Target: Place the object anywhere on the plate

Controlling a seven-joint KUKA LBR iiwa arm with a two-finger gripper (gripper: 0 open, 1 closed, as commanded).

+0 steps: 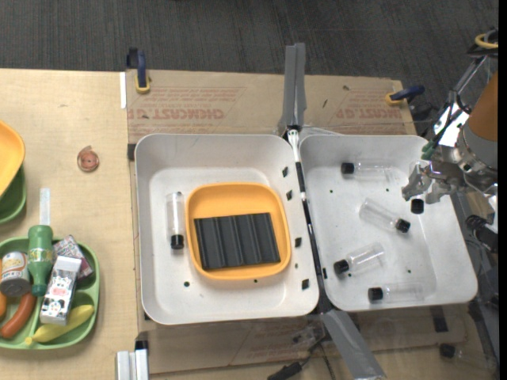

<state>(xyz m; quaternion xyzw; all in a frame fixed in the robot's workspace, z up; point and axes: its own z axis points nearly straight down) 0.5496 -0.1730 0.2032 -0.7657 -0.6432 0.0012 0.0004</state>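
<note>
- Camera view: sitting in the left bin, an orange plate carrying a dark ribbed insert over most of its floor.
- Lying just left of the plate, on the bin floor, one clear vial, black cap toward the near side.
- Lying scattered in the right bin, well apart from each other: a clear vial near the far wall, one mid-bin, one lower, one by the near rim.
- Hovering over the right bin's right edge, the hand; a small black cap showing right at its tip, possibly one more vial, but too blurred to call it held. Finger state: cannot tell.
- Judging the task's thing to be one of these vials, most likely the capped piece at the hand's tip.
- Handling guess: looking light, rigid, smooth clear plastic or glass, round, so likely slipping and rolling; possibly breakable if squeezed hard.
- Suggesting a grip across the barrel at mid-length, fingers square to the long axis, not on the cap end.
- Expecting rolling after release; the ribbed insert's grooves probably helping to stop it.
- Sitting on the table far left, a green tray of toy food, not involved.
</note>
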